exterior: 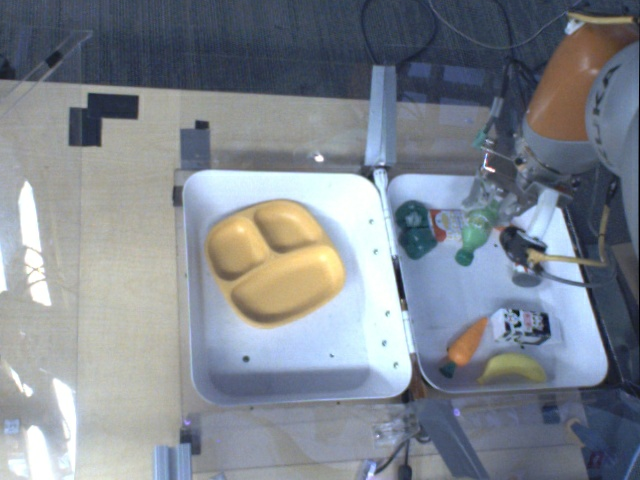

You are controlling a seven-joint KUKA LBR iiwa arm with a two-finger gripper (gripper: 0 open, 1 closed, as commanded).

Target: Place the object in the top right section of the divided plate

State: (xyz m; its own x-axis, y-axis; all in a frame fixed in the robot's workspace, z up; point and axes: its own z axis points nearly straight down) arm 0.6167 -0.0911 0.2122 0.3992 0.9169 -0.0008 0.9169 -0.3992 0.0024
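A yellow divided plate lies in the left bin, with two small sections at its far side and one large section at its near side. Nothing lies on it. My gripper hangs over the far part of the right bin, directly above a small clear-green bottle. The bottle lies on the bin floor beside a dark green pepper-like toy. The wrist hides where the gripper meets the bottle.
Near the front of the right bin lie an orange carrot, a yellow banana and a small white-and-black carton. A metal divider stands between the bins at the back. Cables run from the arm over the right bin's right side.
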